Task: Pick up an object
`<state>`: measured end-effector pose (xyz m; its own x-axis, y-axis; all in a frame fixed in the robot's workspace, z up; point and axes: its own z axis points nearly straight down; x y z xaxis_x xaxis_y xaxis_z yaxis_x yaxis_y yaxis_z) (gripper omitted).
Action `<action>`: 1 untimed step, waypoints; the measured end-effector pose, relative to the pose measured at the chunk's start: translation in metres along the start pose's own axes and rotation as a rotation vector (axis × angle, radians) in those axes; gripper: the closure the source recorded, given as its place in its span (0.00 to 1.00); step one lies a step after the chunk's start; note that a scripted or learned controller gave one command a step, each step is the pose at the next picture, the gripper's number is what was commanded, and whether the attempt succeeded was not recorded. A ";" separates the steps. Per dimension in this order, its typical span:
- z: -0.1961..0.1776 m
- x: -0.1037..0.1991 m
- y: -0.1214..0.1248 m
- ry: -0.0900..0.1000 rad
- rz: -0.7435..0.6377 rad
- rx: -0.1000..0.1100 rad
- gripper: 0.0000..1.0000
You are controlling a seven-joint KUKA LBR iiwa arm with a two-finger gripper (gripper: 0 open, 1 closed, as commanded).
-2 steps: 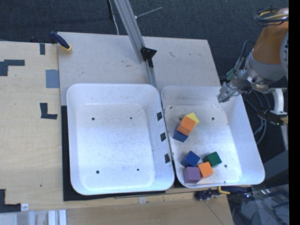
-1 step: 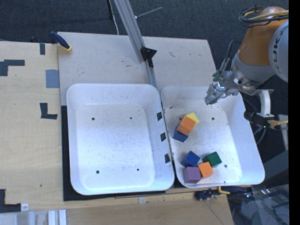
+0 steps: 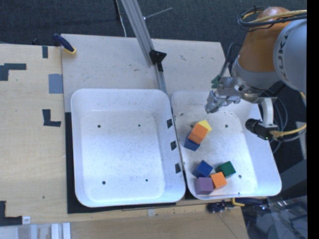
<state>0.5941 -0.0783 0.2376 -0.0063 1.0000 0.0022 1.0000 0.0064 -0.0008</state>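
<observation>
Approach step: gripper (image 3: 215, 105) hovers near the right bin's (image 3: 259, 183) far edge; finger state probably unreadable. Next, descend onto the orange block (image 3: 200, 132).

Both bins white: left bin (image 3: 119, 143) speckled with fine dark flecks plus a few black dots, right bin (image 3: 259, 173) same speckle. Blocks in right bin: orange block (image 3: 200, 132) with a yellow block (image 3: 205, 125) touching it, dark blue block (image 3: 191, 144) under them. Lower cluster: blue cube (image 3: 203, 169), green cube (image 3: 227, 169), small orange cube (image 3: 218, 179), purple cube (image 3: 204, 185). Arm (image 3: 279, 39) grey with orange band. Bench top (image 3: 99, 63) off-white, scuffed.
</observation>
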 end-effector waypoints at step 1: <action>0.012 0.051 -0.021 -0.001 0.001 0.003 1.00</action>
<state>0.5729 -0.0275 0.2261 -0.0057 1.0000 0.0017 1.0000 0.0057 -0.0038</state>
